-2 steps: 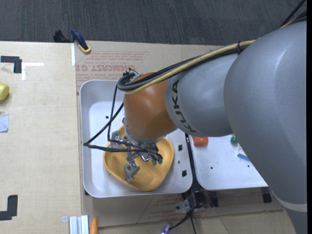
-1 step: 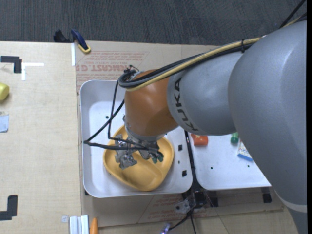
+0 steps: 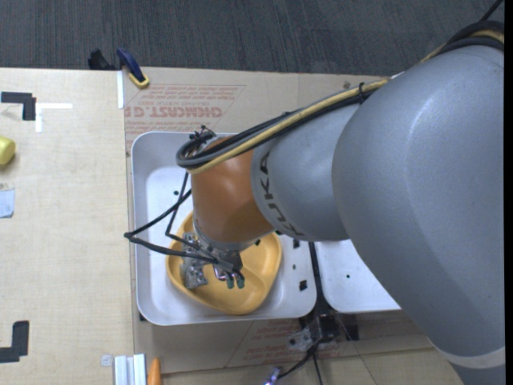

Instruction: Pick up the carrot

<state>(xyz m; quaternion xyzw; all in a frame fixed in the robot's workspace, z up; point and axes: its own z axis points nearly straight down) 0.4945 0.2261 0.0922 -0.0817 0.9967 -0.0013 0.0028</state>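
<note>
My gripper [image 3: 212, 277] hangs low in the left white bin [image 3: 151, 207], right over a yellow dish-like object [image 3: 258, 289] that lies in the bin's near half. The orange band [image 3: 228, 195] above the wrist and the thick grey arm cover the bin's middle and right side. Whatever lies under the wrist is hidden. I see nothing between the gripper's tips from this angle.
Part of the right bin [image 3: 353, 287] shows under the arm. A small yellow object [image 3: 5, 151] lies on the bench at the far left. A blue-and-yellow clamp [image 3: 132, 67] sits at the bench's back edge. Black cables [image 3: 164, 231] loop beside the wrist.
</note>
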